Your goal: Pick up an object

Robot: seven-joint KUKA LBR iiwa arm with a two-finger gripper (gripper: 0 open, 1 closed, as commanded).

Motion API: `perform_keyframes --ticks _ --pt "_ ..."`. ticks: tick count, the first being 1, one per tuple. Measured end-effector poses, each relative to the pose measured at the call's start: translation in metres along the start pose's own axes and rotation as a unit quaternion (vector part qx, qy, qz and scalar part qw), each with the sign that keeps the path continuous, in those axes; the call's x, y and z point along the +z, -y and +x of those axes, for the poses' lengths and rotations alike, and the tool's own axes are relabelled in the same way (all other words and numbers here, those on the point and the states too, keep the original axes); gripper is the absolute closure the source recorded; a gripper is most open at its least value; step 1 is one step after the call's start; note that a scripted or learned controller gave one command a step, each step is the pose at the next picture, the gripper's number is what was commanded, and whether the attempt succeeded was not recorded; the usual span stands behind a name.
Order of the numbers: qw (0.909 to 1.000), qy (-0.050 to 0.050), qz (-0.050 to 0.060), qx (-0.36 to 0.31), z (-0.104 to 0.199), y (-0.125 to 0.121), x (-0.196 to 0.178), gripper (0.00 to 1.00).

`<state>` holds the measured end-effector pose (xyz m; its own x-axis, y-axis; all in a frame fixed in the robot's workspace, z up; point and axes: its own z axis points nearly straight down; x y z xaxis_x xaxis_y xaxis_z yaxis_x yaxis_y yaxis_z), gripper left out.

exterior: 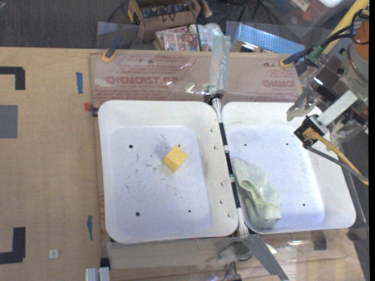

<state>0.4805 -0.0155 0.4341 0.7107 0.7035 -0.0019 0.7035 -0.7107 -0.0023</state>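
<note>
Camera view — two white bins are seen side by side on the bench, slanted from above.

Left bin (117, 215): a small yellow block (174, 158) lies near the middle of the floor, tilted cornerwise, apart from every wall. Nothing touches it.

Right bin (328, 215): a pale green cloth (259, 193) is bunched against the left wall and runs down into the near-left corner; one edge looks to ride up on the rim between the bins. The crumpled lie suggests it was dropped, not laid.

Gripper (300, 111): held above the far-right corner of the right bin, with the arm (357, 51) reaching in from the right. No object is seen at the gripper. Whether the jaws are spread or pressed together cannot be told — the tips are blurred into the mount and cables.

Judgement: no pick is under way yet. The cloth is the nearer candidate, but its place against the wall leaves little room for a finger on that side. The block is well apart across the rim, yet open on all sides, so a cleaner grasp is likely there.
</note>
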Motion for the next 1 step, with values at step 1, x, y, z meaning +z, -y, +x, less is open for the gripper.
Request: perform_keyframes --ticks 1 --pt "0.9997 -0.001 -0.001 -0.025 0.0796 0.0816 -0.0006 0.00"
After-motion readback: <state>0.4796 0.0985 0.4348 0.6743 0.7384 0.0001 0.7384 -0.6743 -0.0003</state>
